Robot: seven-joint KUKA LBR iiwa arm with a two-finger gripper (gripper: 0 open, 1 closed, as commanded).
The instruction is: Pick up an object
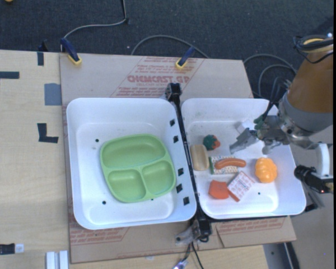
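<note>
Over the right white plastic bin (280,206), the tool (247,139) hangs open and empty; lower it vertically, straddling the round orange plastic fruit (265,170) just beside it, then close.

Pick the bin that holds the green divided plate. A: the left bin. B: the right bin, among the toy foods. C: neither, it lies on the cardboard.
A: the green divided plate lies flat in the left bin, while the toy foods sit in the right bin.
</note>
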